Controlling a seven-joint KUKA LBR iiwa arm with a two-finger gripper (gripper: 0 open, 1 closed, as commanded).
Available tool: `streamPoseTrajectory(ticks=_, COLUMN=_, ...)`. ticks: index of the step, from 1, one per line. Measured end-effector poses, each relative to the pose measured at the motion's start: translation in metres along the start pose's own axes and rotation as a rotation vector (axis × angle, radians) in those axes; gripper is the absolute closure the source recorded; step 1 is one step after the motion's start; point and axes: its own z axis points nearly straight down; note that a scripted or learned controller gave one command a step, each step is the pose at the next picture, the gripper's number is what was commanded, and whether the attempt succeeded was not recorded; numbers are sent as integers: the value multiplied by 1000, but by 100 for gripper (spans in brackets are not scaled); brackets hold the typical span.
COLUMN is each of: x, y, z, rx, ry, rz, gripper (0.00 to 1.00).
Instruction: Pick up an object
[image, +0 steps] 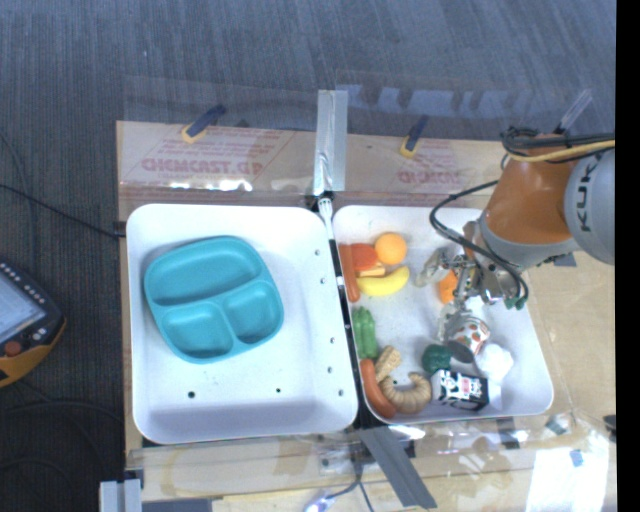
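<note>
My gripper (463, 288) hangs low over the right side of the right bin (530, 345), under the orange wrist band (535, 200). A small orange piece (446, 288) lies right against its left side; whether it is held cannot be told. Just below the gripper sits a small patterned ball (472, 330). Further left are an orange ball (391, 247), a yellow banana (384, 283) and a red-orange block (361, 259). Toward the front lie a green vegetable (365, 331), a tan pastry (402, 387), a dark green item (437, 357), a white item (497, 362) and a black-and-white toy (461, 390).
The left bin (160, 400) holds a teal divided plate (212, 297). A metal divider post (331, 140) stands at the back between the bins. Black cables loop around the wrist. A handheld controller (20, 320) lies at the far left.
</note>
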Motion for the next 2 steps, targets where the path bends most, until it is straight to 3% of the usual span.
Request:
streamPoseTrajectory(ticks=1, x=-3, y=0, z=-12, rx=6, ry=-9, rz=0, gripper=100)
streamPoseTrajectory(ticks=2, x=-27, y=-51, z=-47, rx=-4, ry=10, rz=163, gripper=100)
